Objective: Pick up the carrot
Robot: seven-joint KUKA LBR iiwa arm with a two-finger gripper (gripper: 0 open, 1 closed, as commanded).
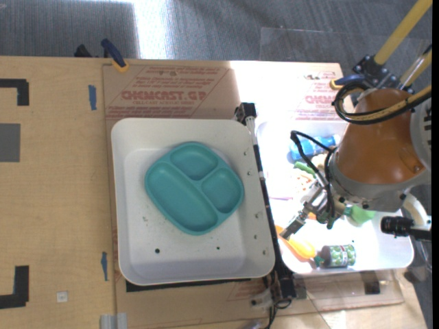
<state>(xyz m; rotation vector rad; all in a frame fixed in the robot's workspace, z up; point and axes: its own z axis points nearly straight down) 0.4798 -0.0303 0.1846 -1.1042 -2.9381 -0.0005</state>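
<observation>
The table (48,204) is a wide spread of brown board, with two sheets of printed cardboard (168,91) laid along its far side under the bins. On it the left bin (130,252), white and shallow, carries a teal plate (194,187) with three compartments, sitting a little toward the far side of the bin's middle and turned at a slant. The arm (377,139) comes in from the right and hangs over the right bin (398,252), its orange band and grey wrist covering much of that bin, with black cables looping around it and a yellow rod (405,22) rising behind toward the top right corner. Below the wrist the gripper (302,219) reaches down and toward the left bin, low over the right bin's near left part; I cannot tell from here whether it is apart or together. The carrot (300,247) lies on the floor of the right bin just beneath and beside the gripper's tip, near the bin's left wall, an orange shape pointing toward that wall. Just to its right lies a small green can (337,255) on its side, touching or nearly touching the carrot. Farther back in that bin a blue thing (319,144) and some pale scraps (304,177) sit partly hidden by the arm, and a light green thing (359,216) peeks out under the wrist.
</observation>
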